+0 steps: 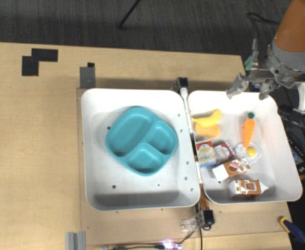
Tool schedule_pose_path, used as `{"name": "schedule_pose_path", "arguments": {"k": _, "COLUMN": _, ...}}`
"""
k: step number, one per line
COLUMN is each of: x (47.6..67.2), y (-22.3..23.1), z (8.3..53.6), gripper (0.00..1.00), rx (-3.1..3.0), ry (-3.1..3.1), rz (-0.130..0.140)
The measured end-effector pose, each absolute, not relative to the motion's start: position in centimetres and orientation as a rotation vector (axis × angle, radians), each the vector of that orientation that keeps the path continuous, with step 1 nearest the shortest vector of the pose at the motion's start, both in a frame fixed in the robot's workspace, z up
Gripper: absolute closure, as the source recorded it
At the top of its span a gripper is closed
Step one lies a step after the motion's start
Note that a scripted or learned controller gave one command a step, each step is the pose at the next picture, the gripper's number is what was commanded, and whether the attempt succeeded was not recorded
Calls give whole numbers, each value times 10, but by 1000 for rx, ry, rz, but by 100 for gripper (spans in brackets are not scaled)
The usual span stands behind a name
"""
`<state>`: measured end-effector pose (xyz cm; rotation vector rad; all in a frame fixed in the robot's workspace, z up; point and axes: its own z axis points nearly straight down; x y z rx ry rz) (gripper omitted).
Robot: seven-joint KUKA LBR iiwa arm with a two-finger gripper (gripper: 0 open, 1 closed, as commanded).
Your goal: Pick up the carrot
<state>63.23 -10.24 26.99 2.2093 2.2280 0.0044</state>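
My pincer hung at the far edge of the right bin, above its rim, with its two fingers spread wide and nothing between them. The carrot lay in the bin below and just nearer the camera than my pincer, clear of it, its green top toward me and its orange tip pointing away. A small yellow ball sat right at that tip, and a yellow banana rested off to the pincer's far side, toward the left bin that carried the teal divided plate. Snack packets crowded the part of the bin beyond the carrot.

As I judged it, the job was hardly begun: I had neither touched nor lifted the carrot. Left to do were lining up over it, descending, closing, and raising it.
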Motion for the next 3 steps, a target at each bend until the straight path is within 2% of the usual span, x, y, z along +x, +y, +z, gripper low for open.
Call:
{"name": "schedule_pose_path", "arguments": {"k": 1, "x": 595, "y": -164, "z": 136, "gripper": 0, "rx": 2211, "ry": 2240, "rz": -11}}
{"name": "schedule_pose_path", "arguments": {"k": 2, "x": 603, "y": -185, "z": 86, "gripper": 0, "rx": 2430, "ry": 1991, "rz": 3}}
{"name": "schedule_pose_path", "arguments": {"k": 3, "x": 606, "y": -184, "z": 98, "gripper": 100, "rx": 2420, "ry": 1996, "rz": 8}}
